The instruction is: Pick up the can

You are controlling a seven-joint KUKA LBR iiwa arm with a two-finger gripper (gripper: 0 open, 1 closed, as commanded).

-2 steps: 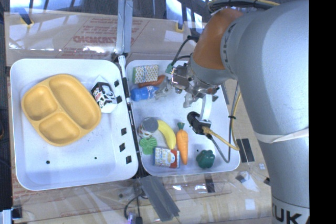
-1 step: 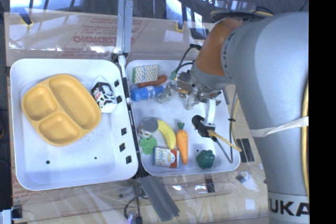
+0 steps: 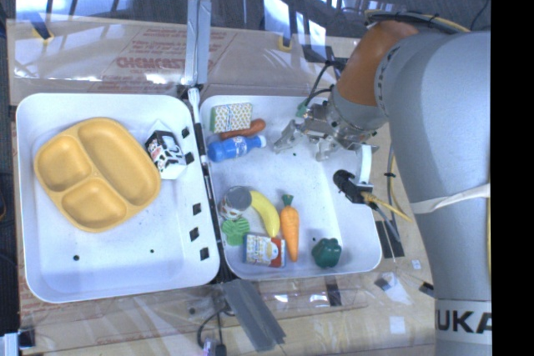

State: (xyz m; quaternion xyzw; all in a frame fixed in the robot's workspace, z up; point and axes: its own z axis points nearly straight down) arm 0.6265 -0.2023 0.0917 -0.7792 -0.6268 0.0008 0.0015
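Your gripper (image 3: 305, 138) hangs over the right bin's (image 3: 350, 256) far side, fingers spread, gripping nothing. The can (image 3: 237, 200) lies well apart from it, against that bin's left wall, touching the banana (image 3: 267, 213).

Left bin (image 3: 50, 263): tray (image 3: 96, 172), with carton (image 3: 166, 152) just right of it. Right bin (image 3: 350, 263): box (image 3: 231, 117), sausage (image 3: 244, 130) and bottle (image 3: 235, 148) at back; can (image 3: 237, 200), banana (image 3: 267, 213), carrot (image 3: 289, 227), pepper (image 3: 326, 252) in front. Gripper (image 3: 310, 135) right of bottle.
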